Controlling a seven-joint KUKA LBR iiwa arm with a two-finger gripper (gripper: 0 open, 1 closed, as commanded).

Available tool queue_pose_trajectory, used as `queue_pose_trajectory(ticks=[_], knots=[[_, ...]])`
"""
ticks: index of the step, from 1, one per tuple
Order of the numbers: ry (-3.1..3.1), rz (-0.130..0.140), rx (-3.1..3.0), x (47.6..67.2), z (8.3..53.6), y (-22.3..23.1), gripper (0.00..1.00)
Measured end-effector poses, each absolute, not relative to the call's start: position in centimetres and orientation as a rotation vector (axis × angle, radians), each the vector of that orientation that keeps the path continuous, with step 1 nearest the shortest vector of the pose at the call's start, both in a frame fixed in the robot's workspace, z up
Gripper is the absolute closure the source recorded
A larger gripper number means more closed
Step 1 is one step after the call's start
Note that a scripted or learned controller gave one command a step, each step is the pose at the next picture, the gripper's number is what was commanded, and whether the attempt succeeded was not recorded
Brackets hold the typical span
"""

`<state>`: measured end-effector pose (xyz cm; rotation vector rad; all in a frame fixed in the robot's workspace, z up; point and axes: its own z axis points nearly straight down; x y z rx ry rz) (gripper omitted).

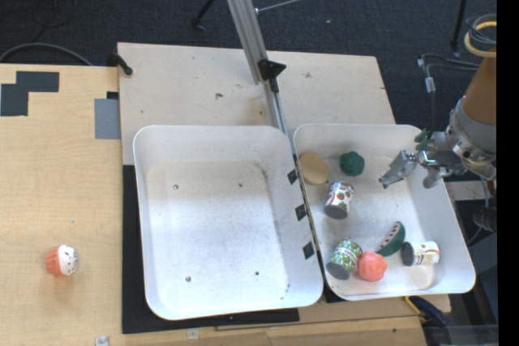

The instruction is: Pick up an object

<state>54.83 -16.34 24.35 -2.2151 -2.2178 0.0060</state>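
The right bin (442, 211) holds several small objects. A tan ball (313, 168) and a dark green ball (352, 163) lie near its far edge. A white can with red marks (339, 199) lies in the middle. Along the near side are a green patterned cup (344, 258), a red ball (372, 266), a watermelon-slice toy (394, 238) and a small white and yellow piece (426, 254). My gripper (412, 174) hangs over the bin's far right part, open, with nothing between its fingers. It is right of the green ball and apart from it.
The left bin (212, 219) sits beside the right one, with black clips along the shared wall. A slanted metal rail (247, 20) rises behind the bins. An orange and white toy (62, 261) lies on the wooden table far left.
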Motion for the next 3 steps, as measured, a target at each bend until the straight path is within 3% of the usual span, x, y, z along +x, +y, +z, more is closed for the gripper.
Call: queue_pose_trajectory(ticks=[1, 3], knots=[[-2.218, 0.002, -2.221, 54.9, 24.6, -16.4, 0.0], [-2.214, 0.006, -2.219, 55.4, 15.8, -15.8, 0.0]])
